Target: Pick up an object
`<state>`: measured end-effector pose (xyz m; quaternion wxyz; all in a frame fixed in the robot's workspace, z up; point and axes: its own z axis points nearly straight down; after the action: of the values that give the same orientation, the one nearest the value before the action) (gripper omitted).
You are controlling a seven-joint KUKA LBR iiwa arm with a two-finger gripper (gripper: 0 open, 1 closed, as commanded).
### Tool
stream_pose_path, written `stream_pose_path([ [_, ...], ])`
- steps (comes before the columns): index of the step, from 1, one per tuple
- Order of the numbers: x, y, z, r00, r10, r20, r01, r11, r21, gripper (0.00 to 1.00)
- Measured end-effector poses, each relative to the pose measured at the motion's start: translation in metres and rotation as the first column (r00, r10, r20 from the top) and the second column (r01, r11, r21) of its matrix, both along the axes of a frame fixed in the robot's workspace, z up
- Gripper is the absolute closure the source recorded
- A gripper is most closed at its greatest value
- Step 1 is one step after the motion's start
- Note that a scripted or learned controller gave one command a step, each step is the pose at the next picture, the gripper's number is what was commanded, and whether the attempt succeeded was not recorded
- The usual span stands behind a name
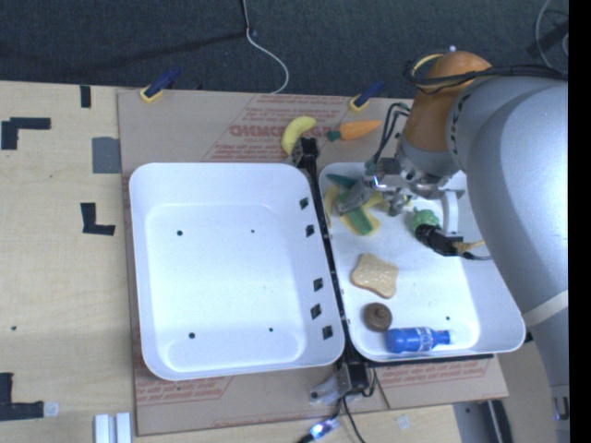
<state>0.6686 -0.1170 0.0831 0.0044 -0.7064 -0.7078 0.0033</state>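
Your gripper (pixel 377 190) sits low over the far left part of the right bin (pixel 462 289), right above a small cluster of a yellow piece (pixel 362 220) and a grey-green piece (pixel 351 199) lying against the bin's left wall. Those two lie just to the left of and under the claw; you cannot tell from this view how wide the claw stands or whether it has hold of either.

Just to the right of the claw you see a small green object (pixel 424 218), partly behind black cabling. Nearer to you in the same bin lie a tan bread-like slice (pixel 375 274), a brown round object (pixel 377 317) just near of it, and a blue bottle (pixel 417 339) on its side along the near wall.

The arm (pixel 517 183) comes in from the right, its grey bulk over the bin's right side, the orange band (pixel 443 72) at the far end above the wrist, which points down and leftward.

The left bin (pixel 148 247) stands beside the right one, their walls touching. A banana (pixel 296 133) and an orange carrot-like object (pixel 355 129) lie on the cardboard beyond the bins.
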Motion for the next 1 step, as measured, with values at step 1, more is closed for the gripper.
stream_pose_path([
  [1,-0.0016,-0.0012,0.0002,1.0,-0.001,0.005,0.001,1.0,-0.002,0.0],
])
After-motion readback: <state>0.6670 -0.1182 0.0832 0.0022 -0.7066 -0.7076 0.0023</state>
